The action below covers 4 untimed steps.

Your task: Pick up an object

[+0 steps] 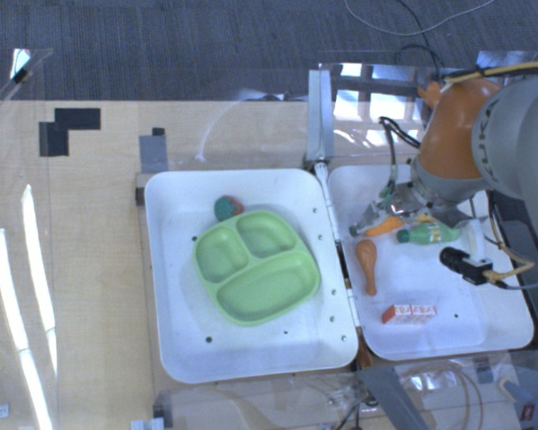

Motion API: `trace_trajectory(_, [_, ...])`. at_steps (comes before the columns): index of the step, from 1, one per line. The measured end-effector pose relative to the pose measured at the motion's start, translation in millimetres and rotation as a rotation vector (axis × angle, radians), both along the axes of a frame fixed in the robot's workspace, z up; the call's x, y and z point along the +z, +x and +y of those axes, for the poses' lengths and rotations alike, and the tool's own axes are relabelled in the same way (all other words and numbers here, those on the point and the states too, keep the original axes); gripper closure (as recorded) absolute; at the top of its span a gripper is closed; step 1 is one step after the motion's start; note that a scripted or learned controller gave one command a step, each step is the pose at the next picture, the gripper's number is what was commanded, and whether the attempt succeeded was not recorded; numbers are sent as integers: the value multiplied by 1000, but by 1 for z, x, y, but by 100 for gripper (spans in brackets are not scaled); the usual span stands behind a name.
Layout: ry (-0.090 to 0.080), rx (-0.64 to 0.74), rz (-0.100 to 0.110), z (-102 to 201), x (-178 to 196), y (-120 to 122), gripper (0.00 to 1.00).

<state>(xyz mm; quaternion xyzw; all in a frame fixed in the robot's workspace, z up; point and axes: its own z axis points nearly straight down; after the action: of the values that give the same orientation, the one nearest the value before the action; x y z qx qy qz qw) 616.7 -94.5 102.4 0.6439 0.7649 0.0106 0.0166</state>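
So my fingers (pixel 387 205) are down in the upper part of the right bin (pixel 455 330), right by the orange carrot-looking piece (pixel 384 225) and the green bottle (pixel 425 236). Honestly can't tell if they're open or closed, too cluttered there. A toy drumstick (pixel 368 265) lies just below, a red-and-white packet (pixel 409 313) lower down. Left bin (pixel 186 349) has a green divided tray (pixel 256 265).
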Motion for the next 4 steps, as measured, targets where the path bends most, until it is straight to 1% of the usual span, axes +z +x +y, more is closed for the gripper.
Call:
trace_trajectory(1, [3,7,-17,5,18,6,100])
trace_trajectory(2, [-7,381,26,-20,188,-3,100])
trace_trajectory(3, [-5,385,31,-34,-5,54,100])
trace_trajectory(4, [5,387,47,-32,-7,51,0])
